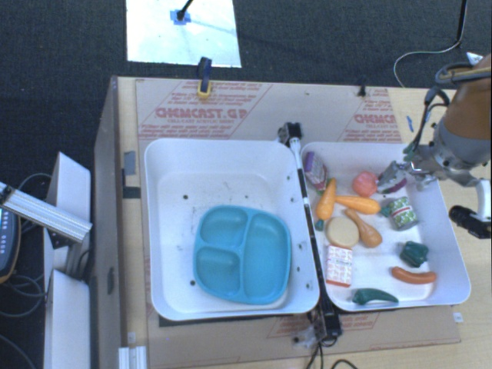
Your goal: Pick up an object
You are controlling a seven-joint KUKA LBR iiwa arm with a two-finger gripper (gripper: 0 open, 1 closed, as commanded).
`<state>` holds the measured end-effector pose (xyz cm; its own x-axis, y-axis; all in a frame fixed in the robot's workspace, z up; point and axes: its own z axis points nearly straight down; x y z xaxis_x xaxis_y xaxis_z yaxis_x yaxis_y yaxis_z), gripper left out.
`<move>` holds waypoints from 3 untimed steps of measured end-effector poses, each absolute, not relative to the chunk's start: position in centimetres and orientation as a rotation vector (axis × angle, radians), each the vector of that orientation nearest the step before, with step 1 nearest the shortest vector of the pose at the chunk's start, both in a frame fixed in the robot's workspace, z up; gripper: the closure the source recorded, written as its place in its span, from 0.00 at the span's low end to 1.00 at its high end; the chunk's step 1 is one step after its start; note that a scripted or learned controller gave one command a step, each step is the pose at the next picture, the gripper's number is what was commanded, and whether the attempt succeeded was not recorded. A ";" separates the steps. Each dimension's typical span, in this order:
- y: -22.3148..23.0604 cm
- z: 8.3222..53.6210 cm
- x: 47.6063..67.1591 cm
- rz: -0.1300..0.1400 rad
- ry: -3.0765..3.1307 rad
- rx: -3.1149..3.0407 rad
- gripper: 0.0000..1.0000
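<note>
The right bin [453,283] holds several toy foods: a red tomato [365,183], two orange carrots [328,198] [358,204], a green and white can [401,212], a brown drumstick [364,230], a round cracker [342,233], a red and white box [339,266], a dark green pepper [413,253], a sausage [413,275], a green chili [375,297] and a purple item [314,162]. My gripper [393,179] hangs low over the bin's upper right part, just right of the tomato and above the can.
The left bin [165,206] contains a blue divided plate [242,254]. A black rod [304,191] lies along the wall between the bins. The arm's grey body [461,141] covers the right bin's far right corner. A cardboard sheet [231,106] lies under both bins.
</note>
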<state>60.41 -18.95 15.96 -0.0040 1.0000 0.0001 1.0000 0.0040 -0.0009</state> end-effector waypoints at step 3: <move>-17.4 9.0 65.8 0.047 -2.185 -2.182 1.00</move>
